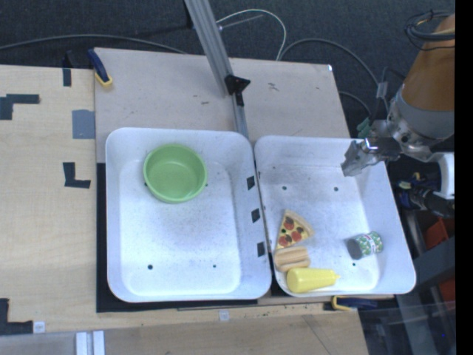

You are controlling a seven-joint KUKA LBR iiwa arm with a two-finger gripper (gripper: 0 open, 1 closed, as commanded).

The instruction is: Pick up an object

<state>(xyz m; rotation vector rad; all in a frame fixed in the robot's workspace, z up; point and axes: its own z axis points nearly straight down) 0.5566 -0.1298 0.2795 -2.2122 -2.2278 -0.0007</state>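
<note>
Hovering at the right bin's upper right rim, the gripper (358,157) has nothing between its fingers that I can see.

Going left to right: the left bin (126,272) carries a green bowl (175,171) upright in its upper left part, well apart from the arm. The right bin (325,161) has its objects gathered along the lower edge: a toy pizza slice (293,229) just above a toy hot dog (291,258), a yellow squeeze bottle (311,279) lying on its side against the bottom rim, and a small green-and-white can (366,244) tipped over near the right wall. The grey arm (421,120) enters over the right rim, so the gripper sits above bare bin floor, well apart from every candidate; whether its fingers are spread or closed I cannot tell at this angle. The can looks the nearest pick, though its place by the wall may crowd the fingers.
</note>
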